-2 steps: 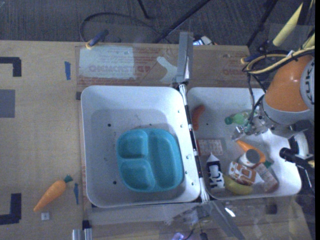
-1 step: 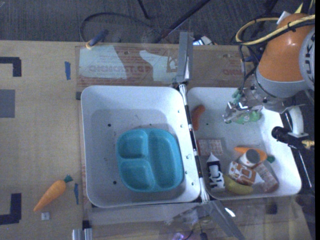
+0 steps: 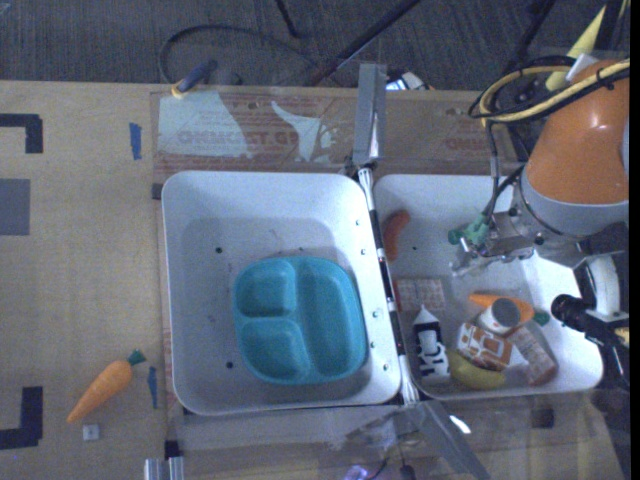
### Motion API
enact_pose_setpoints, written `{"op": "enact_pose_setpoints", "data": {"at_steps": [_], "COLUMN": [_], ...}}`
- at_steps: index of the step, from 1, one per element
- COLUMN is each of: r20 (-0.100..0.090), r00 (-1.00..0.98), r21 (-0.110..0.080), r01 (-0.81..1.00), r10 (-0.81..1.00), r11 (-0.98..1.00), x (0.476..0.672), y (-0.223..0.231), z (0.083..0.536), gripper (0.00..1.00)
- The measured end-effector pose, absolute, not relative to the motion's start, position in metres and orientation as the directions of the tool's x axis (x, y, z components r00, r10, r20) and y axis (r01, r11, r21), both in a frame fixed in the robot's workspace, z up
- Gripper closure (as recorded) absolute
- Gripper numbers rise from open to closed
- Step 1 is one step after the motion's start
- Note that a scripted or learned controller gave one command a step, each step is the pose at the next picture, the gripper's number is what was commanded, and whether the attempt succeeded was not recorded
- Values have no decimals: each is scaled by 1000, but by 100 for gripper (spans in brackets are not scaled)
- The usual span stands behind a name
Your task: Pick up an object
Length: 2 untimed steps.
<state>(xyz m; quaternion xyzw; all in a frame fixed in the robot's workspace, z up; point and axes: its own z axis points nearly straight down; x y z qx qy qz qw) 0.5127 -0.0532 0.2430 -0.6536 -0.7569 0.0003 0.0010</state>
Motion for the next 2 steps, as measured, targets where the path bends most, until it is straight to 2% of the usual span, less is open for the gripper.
{"op": "enact_pose_setpoints", "data": {"at_steps": [1, 2], "r20": [-1, -3], "r00": [-207, -133], "r21": [2, 3], "r01": [978, 991], "r10": [978, 991], "r11": [207, 133], "x": [550, 596], "y": [-17, -189], "z": [280, 201], "gripper": [100, 100]}}
